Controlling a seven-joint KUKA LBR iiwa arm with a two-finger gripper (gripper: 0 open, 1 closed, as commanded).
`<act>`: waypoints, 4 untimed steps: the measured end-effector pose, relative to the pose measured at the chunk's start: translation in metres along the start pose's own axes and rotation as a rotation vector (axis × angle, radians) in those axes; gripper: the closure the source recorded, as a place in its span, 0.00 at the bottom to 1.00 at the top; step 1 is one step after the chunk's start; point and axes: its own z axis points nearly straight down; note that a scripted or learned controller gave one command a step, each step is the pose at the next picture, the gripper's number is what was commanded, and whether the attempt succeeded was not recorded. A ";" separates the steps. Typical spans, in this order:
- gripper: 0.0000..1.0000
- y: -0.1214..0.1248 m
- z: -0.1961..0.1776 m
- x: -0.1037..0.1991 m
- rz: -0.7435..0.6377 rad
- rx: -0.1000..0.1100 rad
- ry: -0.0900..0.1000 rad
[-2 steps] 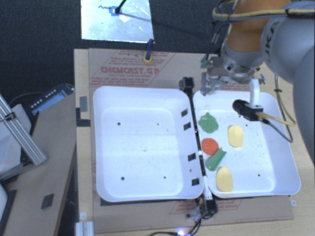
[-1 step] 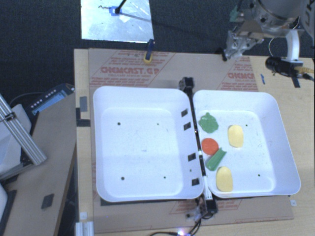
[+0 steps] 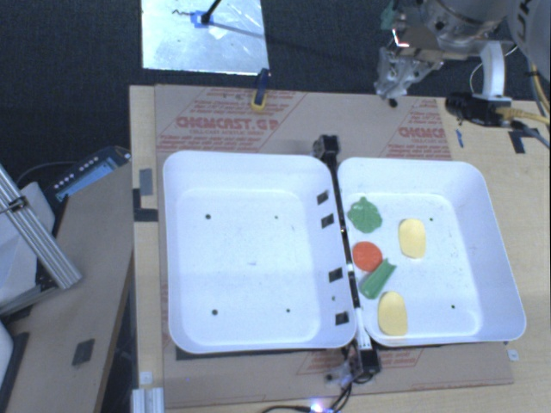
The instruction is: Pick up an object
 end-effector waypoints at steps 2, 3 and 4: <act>1.00 0.000 -0.035 0.055 0.001 0.000 0.000; 1.00 -0.130 0.002 0.057 0.002 0.010 0.001; 1.00 -0.082 -0.002 0.080 0.001 0.000 0.000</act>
